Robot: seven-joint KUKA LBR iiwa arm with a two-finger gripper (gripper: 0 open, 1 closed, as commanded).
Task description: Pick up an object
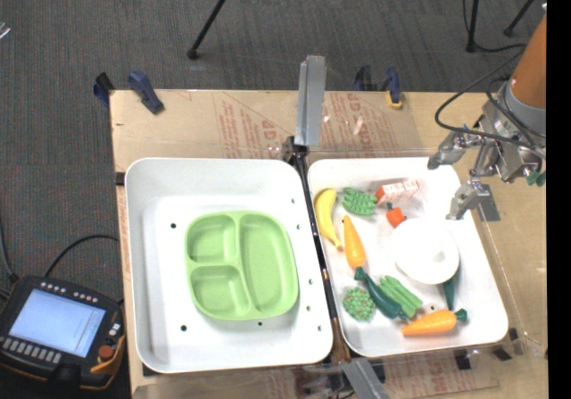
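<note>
1. Orange carrot sits at the right bin's front edge, just below the white bowl.
2. Banana lies left of that bowl, beside the bin divider.
3. Claw hangs up-right of the bowl, spread apart, nothing in it.

A divided tray lies in the left bin; toy foods surround a bowl in the right bin.
</note>
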